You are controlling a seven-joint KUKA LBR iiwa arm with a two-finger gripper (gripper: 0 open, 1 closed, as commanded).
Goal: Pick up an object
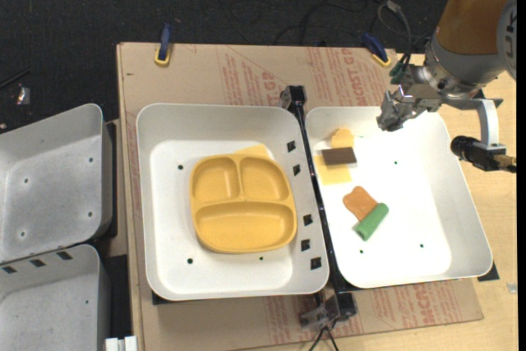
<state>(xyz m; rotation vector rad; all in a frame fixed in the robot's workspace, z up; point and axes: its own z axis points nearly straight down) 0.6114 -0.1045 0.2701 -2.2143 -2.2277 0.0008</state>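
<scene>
Your gripper (392, 117) hovers over the right bin's (427, 259) far edge, jaw state indiscernible; the brown block (338, 156) overlaps yellow pieces (334, 172), so you risk a slipping grasp.

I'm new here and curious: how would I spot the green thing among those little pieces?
Look in the right white bin. Near its middle lies a small cluster of pieces; the green block is the lowest one, touching an orange piece. It is the only green one.
</scene>
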